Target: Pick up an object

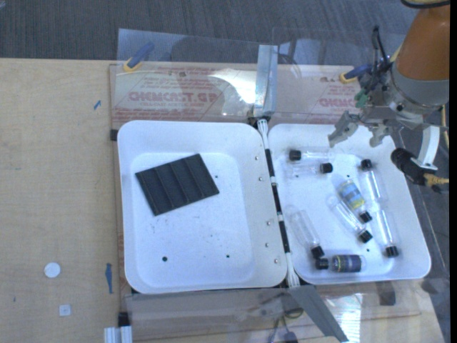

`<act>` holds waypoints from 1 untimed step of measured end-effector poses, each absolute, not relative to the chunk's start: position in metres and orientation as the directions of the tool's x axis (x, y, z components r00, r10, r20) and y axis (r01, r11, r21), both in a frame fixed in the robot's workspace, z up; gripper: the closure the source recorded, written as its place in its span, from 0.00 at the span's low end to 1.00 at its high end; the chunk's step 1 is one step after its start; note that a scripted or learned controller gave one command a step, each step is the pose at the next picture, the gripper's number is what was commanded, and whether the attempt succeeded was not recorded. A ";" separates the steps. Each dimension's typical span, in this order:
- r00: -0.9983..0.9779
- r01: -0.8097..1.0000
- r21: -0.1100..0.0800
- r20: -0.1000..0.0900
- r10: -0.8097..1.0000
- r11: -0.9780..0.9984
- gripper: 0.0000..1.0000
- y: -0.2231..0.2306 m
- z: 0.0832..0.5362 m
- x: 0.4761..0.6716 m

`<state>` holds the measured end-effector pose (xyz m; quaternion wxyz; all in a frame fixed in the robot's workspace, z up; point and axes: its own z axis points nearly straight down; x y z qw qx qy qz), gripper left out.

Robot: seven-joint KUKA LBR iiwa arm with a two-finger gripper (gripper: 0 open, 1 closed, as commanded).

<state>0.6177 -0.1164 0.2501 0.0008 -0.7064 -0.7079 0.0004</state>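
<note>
The end effector (360, 128) hangs over the far edge of the right bin (414, 263), its two fingers spread apart with nothing between them. Open like that above the bin, it looks ready for a descent rather than a lift.

The likely targets lie below it: several clear vials with black caps, scattered flat on their sides across the right bin. One vial (308, 155) rests near the far-left corner, closest to the fingers. A labelled vial (350, 194) sits mid-bin, touching or crossing another clear one. A dark vial (341, 264) lies along the near edge, and a long one (378, 206) runs down the right side. Lying loose, they would probably roll if nudged, so a squeeze across the barrel seems the safer grip.

The left bin (136, 263) holds a dark ribbed slab (177, 184), flat and well apart from the arm. Both bins rest on the counter (50, 156).
</note>
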 end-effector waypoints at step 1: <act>-0.088 0.996 0.000 0.000 0.996 0.088 0.00 -0.152 0.160 0.603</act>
